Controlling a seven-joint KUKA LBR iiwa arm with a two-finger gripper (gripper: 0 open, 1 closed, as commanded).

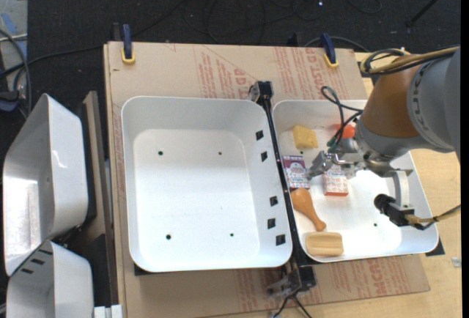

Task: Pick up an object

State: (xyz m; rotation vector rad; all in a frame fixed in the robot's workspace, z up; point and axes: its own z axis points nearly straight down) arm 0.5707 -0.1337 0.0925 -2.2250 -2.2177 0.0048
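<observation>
Tan block (324, 243) at right bin's (418, 239) front, hand (327, 163) above purple carton (295, 170), grip state unclear

Just one fixed camera up high — looks down at a slant on both shallow white plastic bins (139, 163), grey arm (421, 100) coming in from the right.

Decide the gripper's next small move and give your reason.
Probably a short drop straight down. The gripper hangs in the right bin, between the purple carton and the red-and-white box, with nothing seen between its fingers. It would likely have to shift slightly onto one of them first.
</observation>
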